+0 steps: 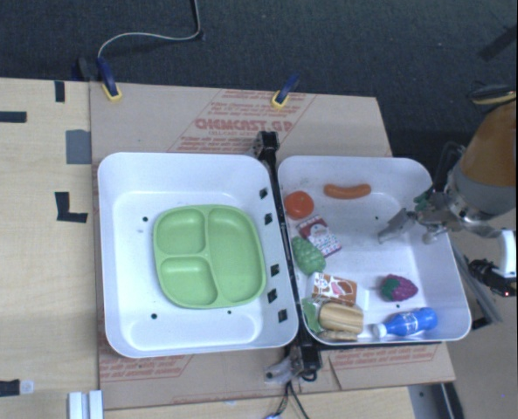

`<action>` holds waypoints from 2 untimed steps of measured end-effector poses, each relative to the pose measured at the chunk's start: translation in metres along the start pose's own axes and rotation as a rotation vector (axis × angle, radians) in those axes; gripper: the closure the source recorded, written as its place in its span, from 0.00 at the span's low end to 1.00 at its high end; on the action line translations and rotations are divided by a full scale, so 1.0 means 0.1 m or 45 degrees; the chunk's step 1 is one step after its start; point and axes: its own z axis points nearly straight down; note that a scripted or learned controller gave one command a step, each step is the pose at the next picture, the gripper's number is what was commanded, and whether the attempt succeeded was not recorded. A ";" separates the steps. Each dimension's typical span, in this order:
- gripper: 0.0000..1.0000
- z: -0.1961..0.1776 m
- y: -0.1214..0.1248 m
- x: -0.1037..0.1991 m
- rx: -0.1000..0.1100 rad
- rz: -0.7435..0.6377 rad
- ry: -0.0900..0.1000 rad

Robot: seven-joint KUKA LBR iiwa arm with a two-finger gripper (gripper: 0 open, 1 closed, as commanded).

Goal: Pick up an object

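Bench top: light wood [23, 260] at the left with dark tape marks, and a brown cardboard sheet [232, 120] printed in red lettering under both bins. Two clamps, yellow and blue, grip the sheet's far edge [110, 87]. Beyond the bench lies dark carpet [328, 24], with a pale cable [167, 29] looping across it.

Left bin [127, 190]: holds one green divided tray [210, 256], three compartments, lying flat near the centre.

Right bin [433, 269]: orange sausage [347, 190] near the far wall; red tomato [299, 203] by the divider; below it a red-and-white packet [319, 236] and a green item [308, 256]. Near the front wall: a small printed carton [335, 287], a bread roll [341, 319], a blue bottle [410, 323] on its side, and a purple berry [398, 287].

Gripper [404, 223]: over the right bin's right half, above bare white floor, apart from every object. Fingers spread open, nothing between them. Orange band of the arm [493, 147] sits at the right.
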 end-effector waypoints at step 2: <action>0.00 0.56 -0.70 0.24 -0.011 -0.001 -0.003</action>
